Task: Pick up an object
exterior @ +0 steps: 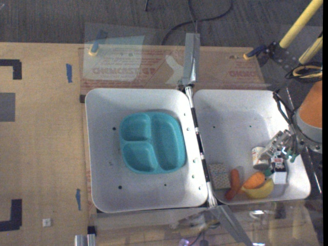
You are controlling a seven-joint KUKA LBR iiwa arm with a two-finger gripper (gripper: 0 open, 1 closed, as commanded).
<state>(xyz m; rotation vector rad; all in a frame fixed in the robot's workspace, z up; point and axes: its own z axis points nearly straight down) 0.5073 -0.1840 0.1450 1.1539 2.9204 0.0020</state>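
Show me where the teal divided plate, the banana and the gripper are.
teal divided plate (152, 142), camera view, its middle ridge.
banana (260, 190), camera view, middle of its yellow curve.
gripper (275, 155), camera view, at its fingertips.

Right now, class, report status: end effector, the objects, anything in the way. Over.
End effector low in right bin, nothing seen gripped. Toy food pile beside it. Teal tray in left bin.
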